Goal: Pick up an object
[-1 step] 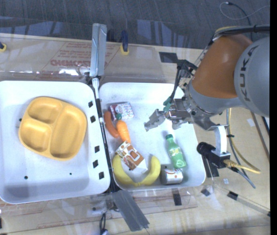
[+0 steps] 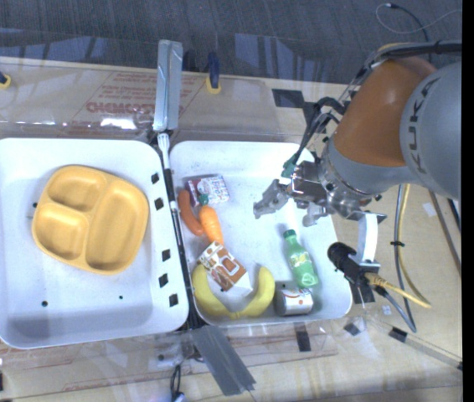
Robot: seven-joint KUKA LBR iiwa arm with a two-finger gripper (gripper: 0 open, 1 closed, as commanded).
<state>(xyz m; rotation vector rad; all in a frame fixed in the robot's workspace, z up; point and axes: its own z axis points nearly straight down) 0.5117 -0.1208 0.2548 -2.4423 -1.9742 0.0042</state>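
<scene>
The arm enters from the right, its gripper (image 2: 290,209) poised over the upper middle of the right bin (image 2: 245,153). The fingers (image 2: 266,203) are spread apart and carry nothing — bare white bin floor shows between them. Contents of the right bin are crowded toward its left and lower sides. A green bottle (image 2: 300,260) lies just below the gripper, its cap pointing up toward the fingers but apart from them. Below the bottle, a small can (image 2: 294,301) rests against the lower wall. A yellow banana (image 2: 234,298) curves along the lower left corner, with a brown-and-white carton (image 2: 224,267) lying on top of it. An orange carrot (image 2: 211,223) and a darker orange piece (image 2: 188,211) beside it lie near the left wall, and a small printed packet (image 2: 208,190) sits just above them. The left bin (image 2: 11,308) holds a yellow divided plate (image 2: 91,218), well apart from the gripper. Both bins rest on the table (image 2: 245,95), with a metal bar (image 2: 167,86) standing at the divide between them.
</scene>
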